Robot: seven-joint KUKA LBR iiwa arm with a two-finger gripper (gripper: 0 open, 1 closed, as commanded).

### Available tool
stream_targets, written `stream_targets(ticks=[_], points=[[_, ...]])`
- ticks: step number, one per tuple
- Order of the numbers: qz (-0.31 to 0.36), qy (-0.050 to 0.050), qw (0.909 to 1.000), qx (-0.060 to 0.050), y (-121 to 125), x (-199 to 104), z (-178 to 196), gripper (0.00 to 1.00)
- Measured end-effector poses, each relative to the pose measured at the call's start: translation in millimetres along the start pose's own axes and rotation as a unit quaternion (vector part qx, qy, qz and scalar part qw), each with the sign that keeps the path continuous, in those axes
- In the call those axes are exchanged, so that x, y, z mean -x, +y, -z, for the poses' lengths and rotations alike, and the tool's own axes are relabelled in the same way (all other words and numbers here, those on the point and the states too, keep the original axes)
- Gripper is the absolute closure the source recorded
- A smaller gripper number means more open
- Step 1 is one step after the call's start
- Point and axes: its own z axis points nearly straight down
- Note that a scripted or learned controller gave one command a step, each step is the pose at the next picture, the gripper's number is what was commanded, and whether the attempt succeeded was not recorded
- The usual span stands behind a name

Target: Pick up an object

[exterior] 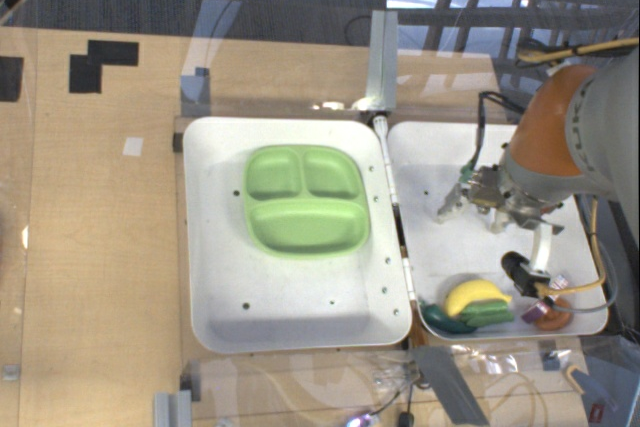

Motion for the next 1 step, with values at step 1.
stream_targets(ticks=[1], points=[[-0.049,-0.001,0.9988,0.003,-41.3,5.7,1.3,0.0]])
